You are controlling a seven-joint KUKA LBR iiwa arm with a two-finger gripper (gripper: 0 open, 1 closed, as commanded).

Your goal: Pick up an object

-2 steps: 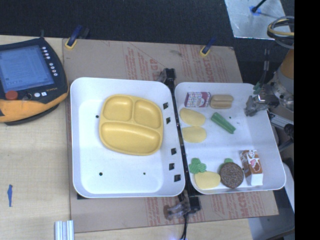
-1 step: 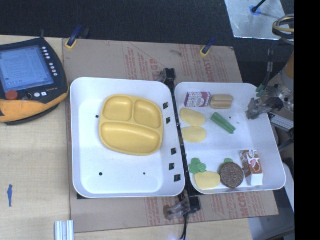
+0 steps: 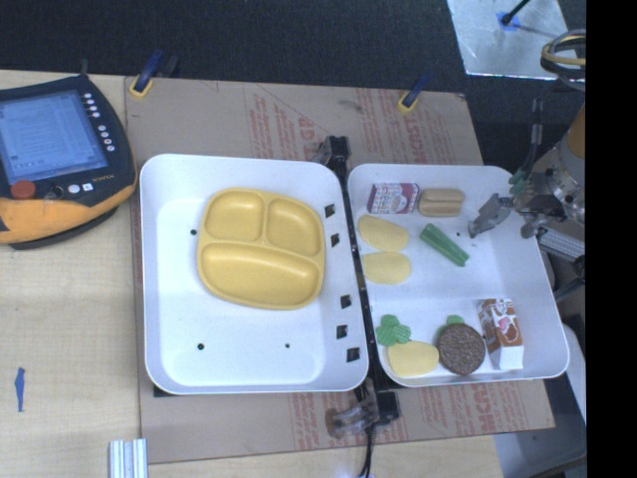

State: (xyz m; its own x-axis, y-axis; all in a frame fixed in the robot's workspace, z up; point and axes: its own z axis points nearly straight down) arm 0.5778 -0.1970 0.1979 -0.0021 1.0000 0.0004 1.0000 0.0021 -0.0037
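Right bin (image 3: 528,267): approx 9 food items; gripper (image 3: 498,215) fingers' state can't tell.

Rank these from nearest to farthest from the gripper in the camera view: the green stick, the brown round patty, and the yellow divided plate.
From the gripper:
1. Green stick, right bin, just left of it.
2. Brown round patty, right bin's near edge.
3. Yellow divided plate, left bin.

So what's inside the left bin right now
The left bin holds one thing, a yellow divided plate with three compartments, lying flat toward the back. The bin floor under the plate is covered, so anything there can't be seen.
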